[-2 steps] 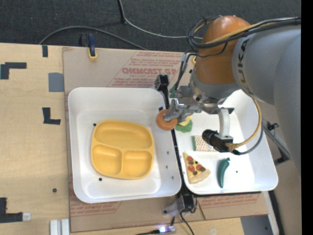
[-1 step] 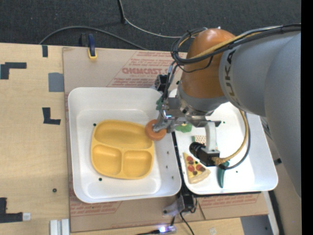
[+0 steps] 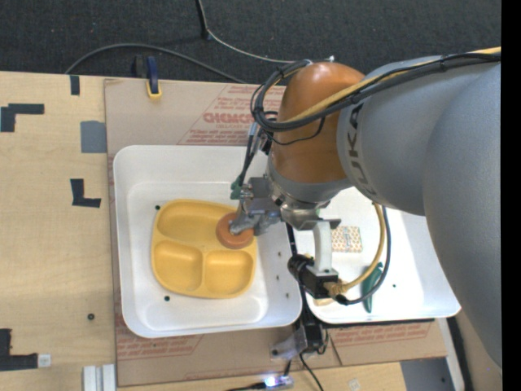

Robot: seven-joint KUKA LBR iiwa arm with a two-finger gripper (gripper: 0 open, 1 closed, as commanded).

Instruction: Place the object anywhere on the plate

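From my seat the arm (image 3: 407, 129) takes most of the right side, grey, with its orange band (image 3: 313, 125) bulging above the wrist; I can read part of "KUKA" in dark letters on the grey shell beside that band. Under it lies the tabletop (image 3: 41, 243), pale wood with dark tape marks, and on it a cardboard sheet (image 3: 187, 112) printed in red; the largest word looks like "CHEMCO", though I cannot be sure of it, and the smaller lines are too blurred to read.

The left bin (image 3: 130, 218) holds the plate (image 3: 195, 251), yellow, with three compartments. The right bin (image 3: 407, 292) holds a small patterned card (image 3: 347, 239) just beside the arm's hardware; its print is unreadable to me.

The claw (image 3: 244, 222) is at the plate's upper right edge, directly over the object (image 3: 234, 235), a small brownish-orange disc. The disc sits on the plate's rim there. I cannot tell whether the claw is clenched on it or released.
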